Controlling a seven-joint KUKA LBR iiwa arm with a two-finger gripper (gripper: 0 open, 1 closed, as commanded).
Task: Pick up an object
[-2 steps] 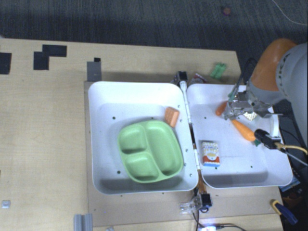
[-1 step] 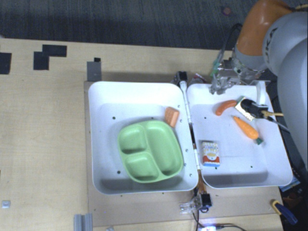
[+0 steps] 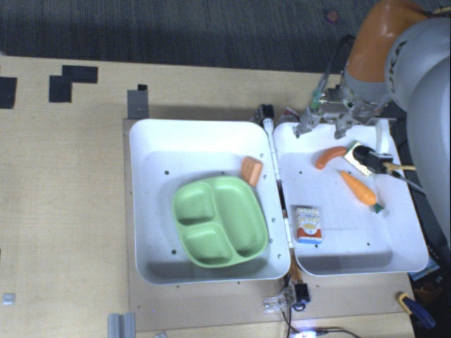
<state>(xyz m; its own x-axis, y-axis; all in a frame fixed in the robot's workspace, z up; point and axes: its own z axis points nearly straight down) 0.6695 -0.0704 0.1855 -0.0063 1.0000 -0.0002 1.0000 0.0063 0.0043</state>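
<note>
The left bin (image 3: 141, 189) held a green plate (image 3: 220, 220) with three wells. It lay flat and took up most of the floor, probably too broad and low for an easy grab. A small orange block (image 3: 251, 169) sat at the plate's far right corner, close against the wall between the two bins. That spot would leave little room for a finger on the wall side.

In the right bin (image 3: 352, 231) the things lay loose and apart, which suited a pick better. A small carton (image 3: 308, 224) rested flat near the left wall, towards the near end. A reddish sausage (image 3: 330, 157) lay at a slant in the far half. A carrot (image 3: 359, 189) lay just beyond it to the right, pointing the other way, its green tip nearest the viewer. The two were close, and I could not tell whether they touched.

The gripper (image 3: 324, 127) hung over the far rim of the right bin, carried by the arm (image 3: 380, 41) coming in from the right. Its two fingers appeared spread wide, with nothing between them and nothing touched. The sausage lay nearest below it, so it seemed the likeliest target. No object had yet been lifted.
</note>
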